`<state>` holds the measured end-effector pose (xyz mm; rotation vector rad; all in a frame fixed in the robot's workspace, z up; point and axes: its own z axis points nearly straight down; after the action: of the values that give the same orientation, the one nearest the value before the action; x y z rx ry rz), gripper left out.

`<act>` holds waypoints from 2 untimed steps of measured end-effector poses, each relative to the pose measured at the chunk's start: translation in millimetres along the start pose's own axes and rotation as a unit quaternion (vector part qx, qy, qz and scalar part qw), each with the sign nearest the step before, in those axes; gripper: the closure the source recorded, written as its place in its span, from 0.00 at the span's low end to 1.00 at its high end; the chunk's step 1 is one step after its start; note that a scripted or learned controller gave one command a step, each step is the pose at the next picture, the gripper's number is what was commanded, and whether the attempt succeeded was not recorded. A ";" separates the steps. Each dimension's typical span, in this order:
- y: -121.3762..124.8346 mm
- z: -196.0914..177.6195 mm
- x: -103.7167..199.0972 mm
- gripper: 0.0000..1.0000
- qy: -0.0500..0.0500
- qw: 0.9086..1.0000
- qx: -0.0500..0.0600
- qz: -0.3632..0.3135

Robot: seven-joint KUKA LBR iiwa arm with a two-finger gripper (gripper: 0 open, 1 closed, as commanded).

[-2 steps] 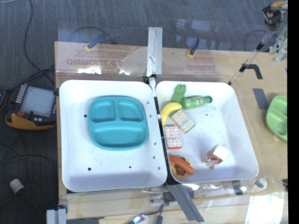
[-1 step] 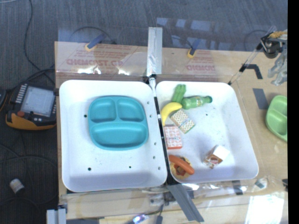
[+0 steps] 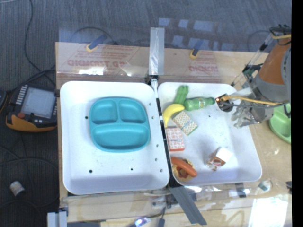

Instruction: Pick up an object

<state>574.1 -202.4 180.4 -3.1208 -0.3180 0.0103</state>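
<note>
Objects all sitting in the right bin | my gripper over its right edge | fingers' state, can't tell

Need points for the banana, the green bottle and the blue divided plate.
banana [image 3: 171,111], camera view, middle of its yellow curve.
green bottle [image 3: 198,103], camera view, middle of its body.
blue divided plate [image 3: 119,125], camera view, on the ridge above its large lower compartment.
</note>
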 end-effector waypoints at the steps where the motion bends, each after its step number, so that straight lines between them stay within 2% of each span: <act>1: 32.1 -59.9 60.0 1.00 0.002 1.000 -0.002 -0.001; 2: 32.1 -59.7 59.9 0.00 0.001 1.000 -0.002 -0.001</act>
<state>639.6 -221.9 239.6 -3.1245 -0.3215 0.0059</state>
